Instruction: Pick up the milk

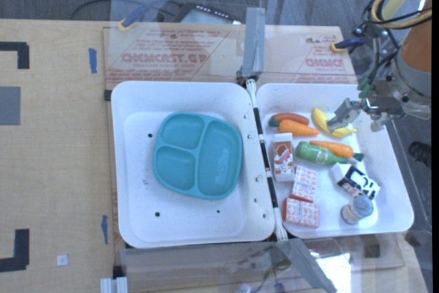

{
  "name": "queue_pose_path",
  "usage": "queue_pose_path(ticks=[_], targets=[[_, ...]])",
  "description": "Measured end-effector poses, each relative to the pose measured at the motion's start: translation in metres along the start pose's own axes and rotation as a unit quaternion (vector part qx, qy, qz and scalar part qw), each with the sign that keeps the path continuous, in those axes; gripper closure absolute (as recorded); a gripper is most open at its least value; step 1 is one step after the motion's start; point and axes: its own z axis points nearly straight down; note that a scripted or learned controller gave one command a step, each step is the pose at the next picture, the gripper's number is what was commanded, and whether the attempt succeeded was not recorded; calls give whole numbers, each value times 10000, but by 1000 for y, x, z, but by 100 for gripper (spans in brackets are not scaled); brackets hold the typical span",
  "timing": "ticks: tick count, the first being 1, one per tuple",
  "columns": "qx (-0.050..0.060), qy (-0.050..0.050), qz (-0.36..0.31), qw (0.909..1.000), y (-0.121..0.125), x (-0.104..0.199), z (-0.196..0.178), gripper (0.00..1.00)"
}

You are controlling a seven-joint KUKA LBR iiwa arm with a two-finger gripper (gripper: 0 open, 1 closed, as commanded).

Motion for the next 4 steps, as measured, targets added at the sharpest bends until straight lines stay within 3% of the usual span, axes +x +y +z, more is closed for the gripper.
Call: queue_pose_path(ticks=[1, 3, 4], targets=[[0, -1, 299, 9996, -10, -61, 188, 0], [-10, 11, 149, 9999, -14, -70, 198, 0], [-40, -3, 164, 9999, -13, -71, 187, 100]])
